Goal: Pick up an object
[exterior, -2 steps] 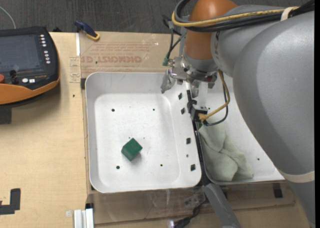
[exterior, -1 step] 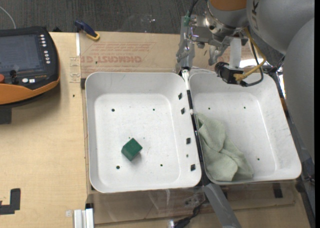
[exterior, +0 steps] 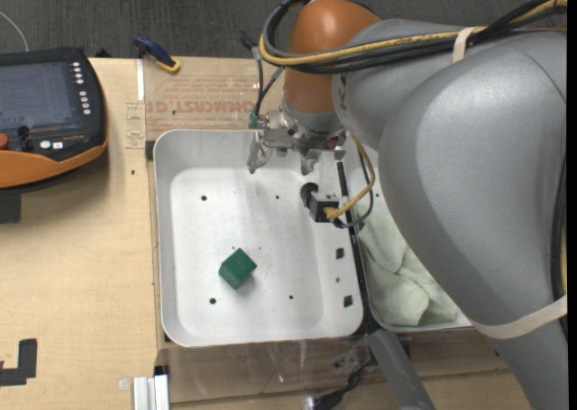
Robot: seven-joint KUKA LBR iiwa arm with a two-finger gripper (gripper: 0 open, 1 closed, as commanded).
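The arm point(exterior: 469, 147) enters from the right and covers most of the right side of the view; its orange band point(exterior: 325, 34) sits above the wrist, with yellow and black cables point(exterior: 361, 43) looped around it. The hand point(exterior: 281, 162) hangs over the far edge of the left bin point(exterior: 171, 246), close to its upper wall. The two fingers point(exterior: 256, 158) point down into the bin and stand apart, so the hand is open, with nothing between them. A green block point(exterior: 238, 268) lies on the floor of the left bin, toward the near side and left of centre, slightly rotated relative to the bin walls. The block is well apart from the hand and touches no wall. Small dark holes dot the bin floor around it. The right bin point(exterior: 424, 323) is largely hidden under the arm; a pale cloth point(exterior: 397, 273) lies in its visible part, against the divider between the bins. On the table point(exterior: 72, 291), to the left of the bins, rests a teach pendant point(exterior: 45, 111) with a grey screen and an orange casing. A cardboard sheet point(exterior: 203, 102) with red print lies beyond the left bin, and a blue and yellow clamp point(exterior: 155, 50) sits at its far left corner.
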